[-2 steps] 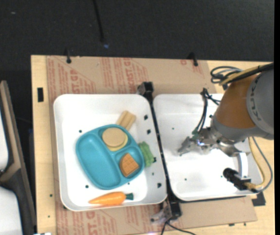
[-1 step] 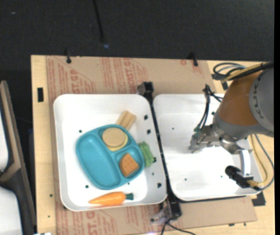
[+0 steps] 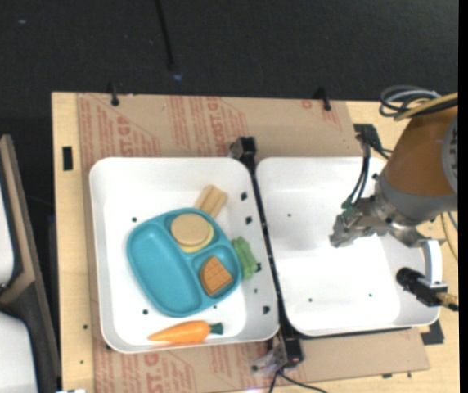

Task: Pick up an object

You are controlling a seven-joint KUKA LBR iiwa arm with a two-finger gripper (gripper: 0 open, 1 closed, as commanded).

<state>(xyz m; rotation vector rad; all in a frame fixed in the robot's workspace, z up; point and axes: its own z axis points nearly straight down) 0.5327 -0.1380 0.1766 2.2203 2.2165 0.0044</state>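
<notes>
The left bin (image 3: pixel 107 219) holds a blue compartment tray (image 3: pixel 164 273) with a round tan cookie (image 3: pixel 191 230) and a brown waffle piece (image 3: pixel 216 275) on it. A tan wooden block (image 3: pixel 212 199) lies just behind the tray, a green piece (image 3: pixel 245 256) at its right edge, and an orange carrot (image 3: pixel 183 332) near the bin's front wall. My gripper (image 3: pixel 344 229) hangs low over the right bin (image 3: pixel 316 301), right of its middle, far from all the objects. Nothing shows between its fingers.
The arm's grey wrist and orange band (image 3: pixel 422 158) come in from the right over the right bin. A black divider clip (image 3: pixel 244 148) sits where the two bins meet at the back. The bench's cardboard surface (image 3: pixel 177 113) surrounds both bins.
</notes>
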